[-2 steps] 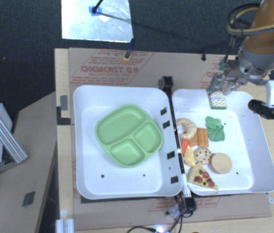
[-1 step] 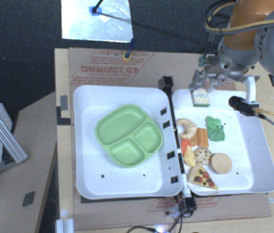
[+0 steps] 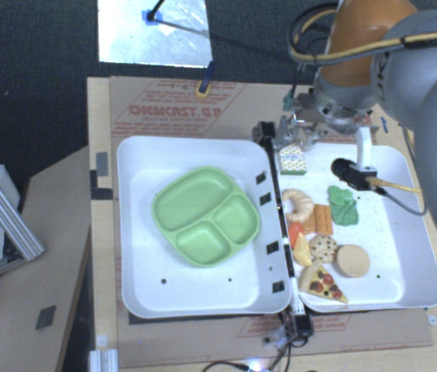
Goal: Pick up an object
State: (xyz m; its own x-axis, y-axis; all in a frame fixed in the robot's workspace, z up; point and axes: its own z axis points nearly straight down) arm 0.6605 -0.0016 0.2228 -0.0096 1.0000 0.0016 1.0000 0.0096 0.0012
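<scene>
My gripper [image 3: 296, 136] hangs over the far left corner of the right bin [image 3: 412, 246]. Just below it is a small white and green patterned block [image 3: 292, 160], close to the gripper's tip or touching it; I cannot see whether it is gripped. Nearer the front lie several toy foods: a glazed donut [image 3: 296, 203], an orange stick [image 3: 324, 219], a green leafy piece [image 3: 344, 205], a speckled cookie [image 3: 323, 247], a round tan disc [image 3: 352, 260] and a pizza slice [image 3: 323, 284].
The left bin [image 3: 137, 285] holds a light green divided plate [image 3: 205, 215] in its middle. A black-clipped divider [image 3: 274, 208] runs between the bins. The arm's grey and orange body [image 3: 373, 45] looms over the right bin's far side.
</scene>
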